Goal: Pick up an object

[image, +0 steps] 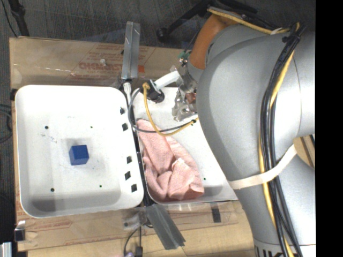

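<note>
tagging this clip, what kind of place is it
Probably a robotics lab bench: two shallow white plastic bins on a cardboard-covered bench, a large grey robot arm, office-chair legs on carpet.

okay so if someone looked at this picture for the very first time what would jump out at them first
The bulky grey arm fills the right side, hanging over the right bin, with its gripper low near that bin's far end. Next comes the crumpled pink cloth heaped against the right bin's left wall. Last, a small blue cube sits alone in the left bin.

left bin (32, 143) wide open round blue cube (79, 155); pink cloth (166, 165) crowds right bin (214, 189).
</note>
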`<state>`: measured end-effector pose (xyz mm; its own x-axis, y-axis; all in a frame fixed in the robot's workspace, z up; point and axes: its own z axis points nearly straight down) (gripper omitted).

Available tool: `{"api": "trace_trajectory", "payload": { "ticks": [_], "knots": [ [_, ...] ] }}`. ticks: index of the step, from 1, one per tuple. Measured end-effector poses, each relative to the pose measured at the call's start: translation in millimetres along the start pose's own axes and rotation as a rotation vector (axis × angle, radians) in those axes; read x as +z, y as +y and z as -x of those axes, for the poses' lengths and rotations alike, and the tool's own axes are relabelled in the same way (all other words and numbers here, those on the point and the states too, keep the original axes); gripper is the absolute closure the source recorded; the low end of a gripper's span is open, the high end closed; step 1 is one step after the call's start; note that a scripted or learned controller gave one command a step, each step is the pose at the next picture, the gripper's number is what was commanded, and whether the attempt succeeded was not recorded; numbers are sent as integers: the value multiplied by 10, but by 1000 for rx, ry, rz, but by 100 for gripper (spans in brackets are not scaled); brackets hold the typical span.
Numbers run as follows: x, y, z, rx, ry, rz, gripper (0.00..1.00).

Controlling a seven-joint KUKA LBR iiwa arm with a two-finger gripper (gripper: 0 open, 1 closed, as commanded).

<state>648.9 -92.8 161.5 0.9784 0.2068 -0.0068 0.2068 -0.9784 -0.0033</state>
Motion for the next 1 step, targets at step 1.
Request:
{"api": "trace_trajectory", "payload": {
  "ticks": [1],
  "knots": [
    [35,-6,-13,-2,0,0,100]
  ]
}}
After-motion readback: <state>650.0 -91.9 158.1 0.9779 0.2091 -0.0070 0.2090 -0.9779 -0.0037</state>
